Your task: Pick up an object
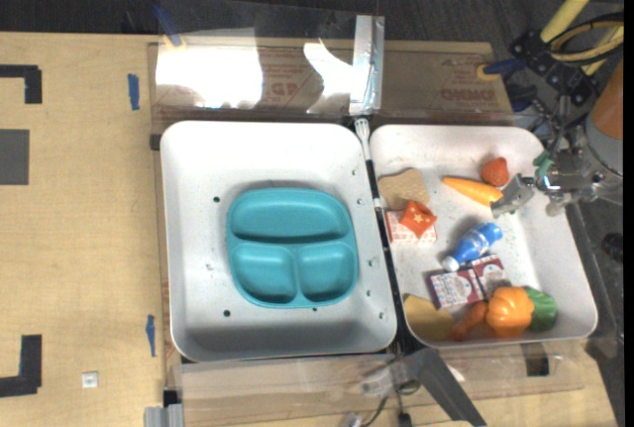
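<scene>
Grey metal of the arm enters at the right edge of the camera view, with the wrist over the right rim of the right bin (584, 301) and the gripper (523, 192) reaching leftward and down into that bin's upper right area. Whether the fingers are spread or pressed together cannot be told at this size, and nothing is seen between them. The gripper tip sits just beside the right end of the orange carrot (472, 188), which lies flat near the bin's upper middle, with a small red-orange item (495, 168) just above it. Farther left, a tan bread-shaped piece (403, 185) lies near the dividing wall, and a small red carton (413, 220) is just below it. A blue and white bottle (472, 246) lies tilted near the bin's centre. Below it rests a dark red and white box (466, 283), touching an orange pepper (509, 309) with a green piece (542, 306) at its right. The left bin (188, 217) holds a teal divided tray (291, 245), centred and flat. Both bins rest on the tabletop (69, 217).
</scene>
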### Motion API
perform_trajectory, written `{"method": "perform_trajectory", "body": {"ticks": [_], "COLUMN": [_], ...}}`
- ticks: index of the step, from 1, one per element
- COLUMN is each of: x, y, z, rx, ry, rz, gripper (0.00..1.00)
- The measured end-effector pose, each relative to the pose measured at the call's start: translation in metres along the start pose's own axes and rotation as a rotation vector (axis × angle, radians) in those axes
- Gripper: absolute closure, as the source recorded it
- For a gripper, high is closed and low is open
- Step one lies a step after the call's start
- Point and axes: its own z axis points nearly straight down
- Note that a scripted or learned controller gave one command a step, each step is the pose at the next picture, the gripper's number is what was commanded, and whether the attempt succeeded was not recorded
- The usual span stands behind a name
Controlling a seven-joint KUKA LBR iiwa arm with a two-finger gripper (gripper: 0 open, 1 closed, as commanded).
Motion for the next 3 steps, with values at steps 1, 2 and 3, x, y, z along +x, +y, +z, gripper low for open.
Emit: {"method": "perform_trajectory", "body": {"ticks": [1, 2, 3], "x": [0.026, 0.040, 0.040], "y": [0.042, 0.102, 0.104], "z": [0.116, 0.118, 0.105], "rx": [-0.010, -0.005, -0.009], "ry": [-0.003, -0.002, -0.003], "rz": [0.048, 0.045, 0.043], "gripper": [0.00, 0.00, 1.00]}}
